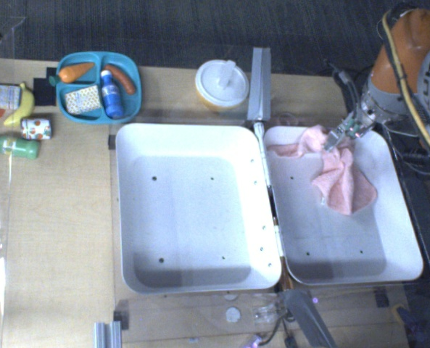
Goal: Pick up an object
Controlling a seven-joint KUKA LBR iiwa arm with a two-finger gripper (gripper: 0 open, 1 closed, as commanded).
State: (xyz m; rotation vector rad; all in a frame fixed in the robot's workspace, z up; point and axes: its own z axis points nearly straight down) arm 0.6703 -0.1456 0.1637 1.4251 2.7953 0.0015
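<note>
Wooden bench (55,216) with two white bins — right bin (389,267) holds a pink cloth (341,180), pinched and lifted by the gripper (338,138).

arm (407,49): reaches in from right | wrist angled down-left | jaws: state unclear

Arm (407,53): grey wrist housing beneath a rounded orange band; yellow cable looped over the orange shell (dark cables alongside); slim metallic two-finger gripper (339,138) at the tip
</note>
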